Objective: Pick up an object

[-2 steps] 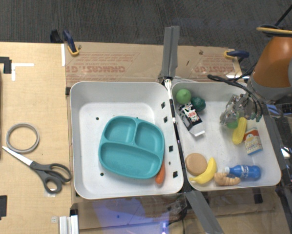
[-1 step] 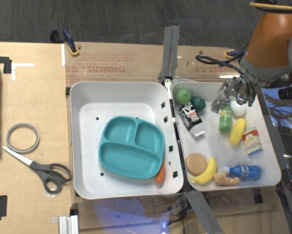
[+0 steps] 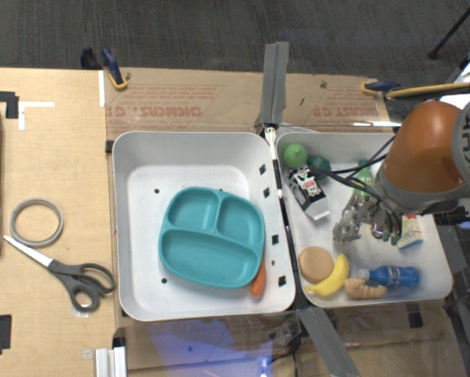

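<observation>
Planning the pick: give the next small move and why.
Probably lower straight down: the gripper hangs in the right bin above bare floor, with the banana just below it in the view and the cow-print box to its upper left.

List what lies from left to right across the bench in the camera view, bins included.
Tape roll → scissors → teal divided plate in the left bin → carrot → green ball → banana → gripper → blue bottle.
</observation>
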Robot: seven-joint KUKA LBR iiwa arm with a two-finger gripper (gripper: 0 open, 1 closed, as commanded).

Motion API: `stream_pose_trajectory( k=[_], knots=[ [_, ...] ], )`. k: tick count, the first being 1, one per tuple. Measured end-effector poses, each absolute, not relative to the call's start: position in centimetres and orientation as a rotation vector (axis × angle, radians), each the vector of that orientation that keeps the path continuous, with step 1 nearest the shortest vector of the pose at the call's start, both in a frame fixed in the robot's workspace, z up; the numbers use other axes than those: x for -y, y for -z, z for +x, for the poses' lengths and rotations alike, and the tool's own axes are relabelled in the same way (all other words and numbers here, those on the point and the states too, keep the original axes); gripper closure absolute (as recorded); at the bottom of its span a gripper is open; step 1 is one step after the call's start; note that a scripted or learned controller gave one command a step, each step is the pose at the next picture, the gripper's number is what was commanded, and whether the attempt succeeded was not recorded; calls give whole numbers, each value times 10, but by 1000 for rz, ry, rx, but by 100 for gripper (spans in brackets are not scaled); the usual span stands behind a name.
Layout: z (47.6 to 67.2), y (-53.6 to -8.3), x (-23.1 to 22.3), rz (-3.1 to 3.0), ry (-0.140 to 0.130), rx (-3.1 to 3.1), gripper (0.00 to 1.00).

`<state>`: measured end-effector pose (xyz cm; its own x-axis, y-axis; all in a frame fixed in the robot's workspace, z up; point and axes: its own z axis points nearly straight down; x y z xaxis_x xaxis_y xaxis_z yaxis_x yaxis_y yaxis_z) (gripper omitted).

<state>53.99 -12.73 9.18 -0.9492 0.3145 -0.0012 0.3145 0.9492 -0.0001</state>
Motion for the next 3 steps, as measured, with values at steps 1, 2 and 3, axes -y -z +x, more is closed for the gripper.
stream_pose_trajectory(
  k=[1, 2, 3],
  knots=[
    [618, -92, 109, 742, 1, -3049, 100],
    [606, -279, 103, 733, 0, -3049, 100],
    [526, -106, 123, 743, 0, -3053, 100]
  ],
)
